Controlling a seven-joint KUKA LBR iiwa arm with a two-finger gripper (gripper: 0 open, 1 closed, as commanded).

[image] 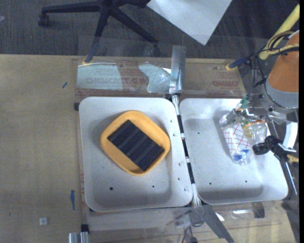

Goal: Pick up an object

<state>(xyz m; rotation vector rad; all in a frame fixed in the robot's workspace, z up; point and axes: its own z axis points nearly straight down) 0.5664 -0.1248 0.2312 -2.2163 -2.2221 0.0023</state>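
Note:
A rounded yellow-orange object (135,142) with a black ribbed top lies in the middle of the left bin (95,190). In the right bin (213,182), a crumpled clear plastic packet (236,138) with a red grid print and blue marks lies toward the far right. My gripper (247,114) hangs at the packet's upper end, right over it or touching it; I cannot tell which. The grey arm with its orange band (285,64) reaches in from the upper right.
A black part with cables (267,144) sticks out beside the packet near the right bin's right wall. A divider ridge (183,142) separates the bins. Taped clear sheeting (128,78) lies behind the left bin, and a chair base (104,14) stands beyond the bench.

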